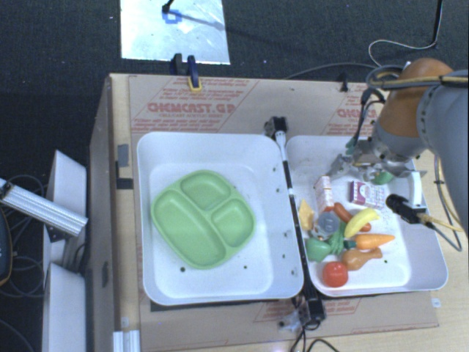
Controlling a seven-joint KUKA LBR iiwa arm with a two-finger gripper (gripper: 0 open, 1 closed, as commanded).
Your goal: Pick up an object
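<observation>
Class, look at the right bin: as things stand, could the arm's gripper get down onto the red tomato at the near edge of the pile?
Probably yes. The red tomato lies exposed at the pile's near end, nothing on top of it; the gripper is at the bin's far side.

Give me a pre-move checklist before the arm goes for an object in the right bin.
1. Gripper above the right bin: ok, over its far end.
2. Finger opening: cannot tell.
3. Object already held: cannot tell.
4. Target separated: not ok; banana, carrot and neighbours lie crowded together.
5. Easier pick available: ok; red tomato sits at the heap's near edge.
6. Left bin holds the green tray: ok.
</observation>
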